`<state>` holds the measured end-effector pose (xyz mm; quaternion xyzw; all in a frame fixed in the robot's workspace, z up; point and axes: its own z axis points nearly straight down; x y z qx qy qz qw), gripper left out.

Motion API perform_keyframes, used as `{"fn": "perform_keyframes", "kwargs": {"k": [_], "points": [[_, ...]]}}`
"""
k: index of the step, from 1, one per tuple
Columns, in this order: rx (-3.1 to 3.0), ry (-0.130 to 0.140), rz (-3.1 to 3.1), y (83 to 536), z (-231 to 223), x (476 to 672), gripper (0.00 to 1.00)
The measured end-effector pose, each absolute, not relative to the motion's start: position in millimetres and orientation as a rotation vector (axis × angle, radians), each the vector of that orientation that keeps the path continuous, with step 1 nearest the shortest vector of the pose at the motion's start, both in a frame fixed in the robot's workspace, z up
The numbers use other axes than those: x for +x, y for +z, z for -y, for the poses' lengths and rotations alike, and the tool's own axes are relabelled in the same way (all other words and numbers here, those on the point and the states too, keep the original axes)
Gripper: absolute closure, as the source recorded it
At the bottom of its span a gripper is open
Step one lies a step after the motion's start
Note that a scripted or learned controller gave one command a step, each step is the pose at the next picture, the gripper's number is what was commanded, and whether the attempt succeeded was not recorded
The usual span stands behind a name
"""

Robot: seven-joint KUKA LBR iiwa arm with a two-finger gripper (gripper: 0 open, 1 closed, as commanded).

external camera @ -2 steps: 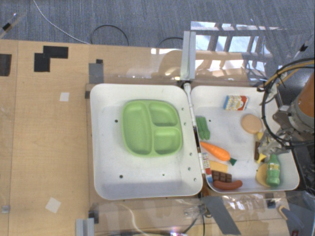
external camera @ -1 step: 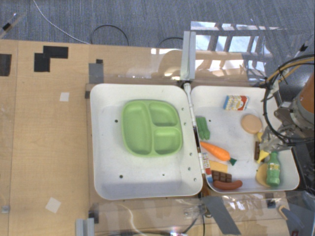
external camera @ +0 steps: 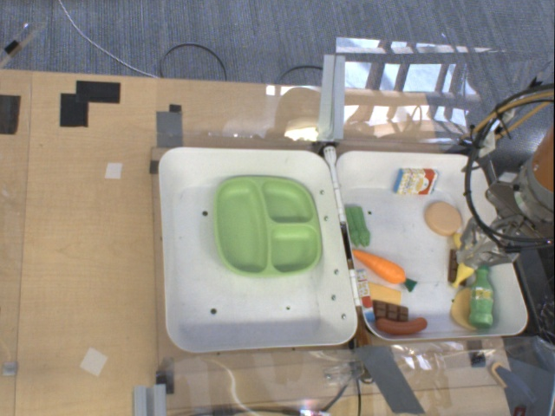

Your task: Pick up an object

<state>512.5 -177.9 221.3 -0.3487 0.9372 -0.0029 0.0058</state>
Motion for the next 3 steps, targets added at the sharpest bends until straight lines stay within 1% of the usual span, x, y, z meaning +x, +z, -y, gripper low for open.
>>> {"fn": "perform_keyframes", "kwargs": {"k": [1, 2, 3], "points": [[-1.223, -0.005, -2.882, 232.7, 112.7, 521.2, 1.0], [-1.217, -0.006, -2.885, 232.5, 114.5, 520.7, 0.0], [-1.551, -0.009, -2.721, 98.7, 93.8, 513.3, 0.0]]}}
